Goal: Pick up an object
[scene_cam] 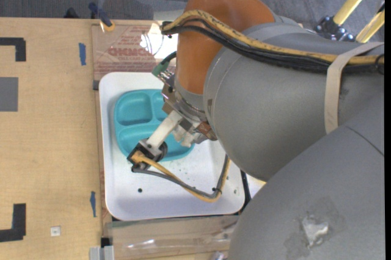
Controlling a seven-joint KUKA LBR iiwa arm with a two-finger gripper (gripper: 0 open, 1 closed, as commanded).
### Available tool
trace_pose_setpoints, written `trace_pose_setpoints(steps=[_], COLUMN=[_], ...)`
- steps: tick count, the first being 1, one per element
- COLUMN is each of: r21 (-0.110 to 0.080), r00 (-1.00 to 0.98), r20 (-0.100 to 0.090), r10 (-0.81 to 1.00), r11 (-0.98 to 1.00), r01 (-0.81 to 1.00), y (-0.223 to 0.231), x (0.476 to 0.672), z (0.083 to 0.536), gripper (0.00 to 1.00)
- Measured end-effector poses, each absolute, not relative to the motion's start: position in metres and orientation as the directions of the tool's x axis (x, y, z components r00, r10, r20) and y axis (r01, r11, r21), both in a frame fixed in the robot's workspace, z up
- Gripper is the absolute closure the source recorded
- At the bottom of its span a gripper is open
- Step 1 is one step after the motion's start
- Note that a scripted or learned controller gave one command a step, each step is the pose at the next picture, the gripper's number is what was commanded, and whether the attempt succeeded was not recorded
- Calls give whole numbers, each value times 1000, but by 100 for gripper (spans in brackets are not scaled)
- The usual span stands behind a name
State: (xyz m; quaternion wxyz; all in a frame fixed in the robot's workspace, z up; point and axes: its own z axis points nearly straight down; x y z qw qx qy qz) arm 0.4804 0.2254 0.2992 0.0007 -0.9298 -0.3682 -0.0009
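Observation:
A teal divided plate (135, 116) lies in the far-left part of the white bin (125, 198). The big grey arm with its orange band reaches in from the right and hangs low over the plate. My gripper (187, 132) is down at the plate's right-hand part, mostly hidden under the wrist. The plate's right side is covered by the arm.
A brown cardboard panel (46, 130) with black tape marks and blue tape strips lies left of the bin. A printed cardboard sheet (125, 45) sits behind the bin. A few dark specks (140, 191) dot the bin's floor. The arm hides everything to the right.

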Motion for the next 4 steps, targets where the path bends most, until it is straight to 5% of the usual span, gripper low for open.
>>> trace_pose_setpoints(steps=[1,2,3,4], r21=[2,-2,1,1], r00=[980,980,956,980], r20=[-5,9,-10,-6], r10=[199,199,293,201], r11=[-980,-980,-956,-980], r01=[199,199,293,201], y=[224,224,225,218], x=[478,498,481,478], z=[213,361,269,221], gripper=[100,100,100,100])
